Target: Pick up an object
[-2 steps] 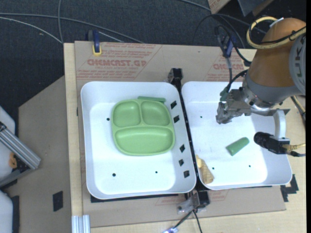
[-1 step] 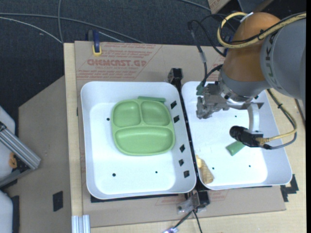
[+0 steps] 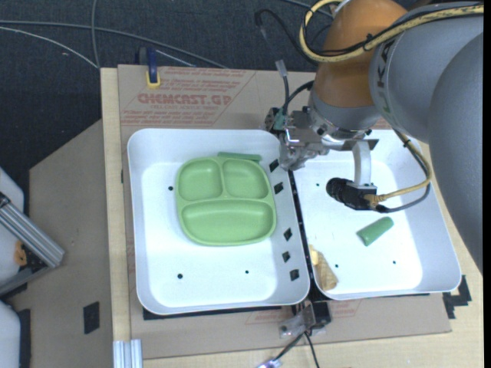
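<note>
Counter: a brown sheet [image 3: 115,205] covered the counter under two white bins, with dark floor and loose cables behind it.
Writing: red print on the sheet [image 3: 184,96], just beyond the pincer and toward the view's left of it, read "CHEMCAST GP"; the smaller red line under it was too fine to read.
Pincer: the pincer [image 3: 290,153] hung over the far end of the wall where the two bins met, below the arm's orange band [image 3: 360,29].
Pincer state: I could not tell whether it was open or closed, and nothing showed in its grip.
Left bin: the left bin [image 3: 146,228] lay on the view's left of the pincer.
Green divided plate: the green divided plate [image 3: 225,202] sat flat in the left bin, near the pincer and closer to the camera.
Dark green strip: a dark green strip [image 3: 239,157] showed at the plate's far edge, just beside the pincer.
Right bin: the right bin [image 3: 430,259] lay on the pincer's other side.
Green block: a green block [image 3: 374,231] lay in the right bin, well apart from the pincer.
Tan piece: a tan piece [image 3: 324,271] lay in that bin's near corner by the shared wall.
</note>
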You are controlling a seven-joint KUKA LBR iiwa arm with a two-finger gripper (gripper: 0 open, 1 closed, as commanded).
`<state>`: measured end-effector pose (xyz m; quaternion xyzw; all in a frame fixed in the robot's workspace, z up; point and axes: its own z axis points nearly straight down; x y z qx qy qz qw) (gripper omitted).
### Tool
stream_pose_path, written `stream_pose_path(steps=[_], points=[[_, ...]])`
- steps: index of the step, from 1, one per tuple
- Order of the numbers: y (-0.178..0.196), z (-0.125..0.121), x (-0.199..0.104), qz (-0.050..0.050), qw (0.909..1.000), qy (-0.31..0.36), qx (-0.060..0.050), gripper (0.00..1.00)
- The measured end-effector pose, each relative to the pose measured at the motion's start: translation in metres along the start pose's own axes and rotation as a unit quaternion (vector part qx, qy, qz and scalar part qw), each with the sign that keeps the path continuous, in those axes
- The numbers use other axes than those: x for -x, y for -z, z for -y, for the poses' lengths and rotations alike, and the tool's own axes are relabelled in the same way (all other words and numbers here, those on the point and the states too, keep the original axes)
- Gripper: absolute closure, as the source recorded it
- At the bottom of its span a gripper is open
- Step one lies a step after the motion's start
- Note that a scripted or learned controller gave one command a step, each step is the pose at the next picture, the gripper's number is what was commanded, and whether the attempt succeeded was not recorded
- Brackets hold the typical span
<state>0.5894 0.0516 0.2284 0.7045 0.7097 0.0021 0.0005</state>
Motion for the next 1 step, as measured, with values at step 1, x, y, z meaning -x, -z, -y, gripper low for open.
stream_pose_path(steps=[1], points=[[-0.0002,-0.0177,-0.0402,0.000,1.0000,-0.001,-0.001,1.00]])
